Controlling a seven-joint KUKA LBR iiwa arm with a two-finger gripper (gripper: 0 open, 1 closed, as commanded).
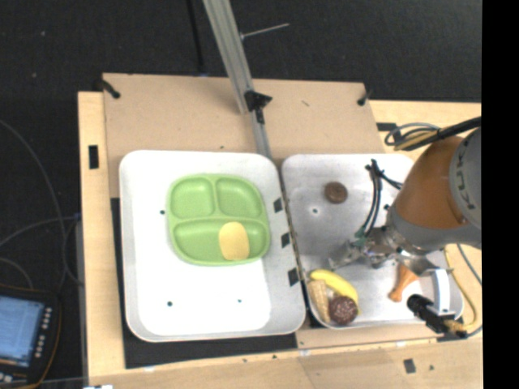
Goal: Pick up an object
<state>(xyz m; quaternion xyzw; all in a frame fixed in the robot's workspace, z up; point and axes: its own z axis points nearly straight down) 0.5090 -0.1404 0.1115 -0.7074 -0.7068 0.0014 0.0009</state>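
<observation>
The pincer [357, 254] hangs low in the right bin [312, 181], and I cannot tell if it is wide or narrow, because the wrist hides it. The banana [334, 283] lies just beside it near the front wall, touching a dark round cookie [343, 309]. A carrot [401, 282] lies under the arm, and a brown disc [335, 191] sits apart at the back. A descent here could probably push the banana against the wall, or pinch two things together. The arm [434, 197] leans in from the right, wrist bent down. The left bin [146, 298] bears a green plate [195, 197] with a yellow piece [234, 241].
</observation>
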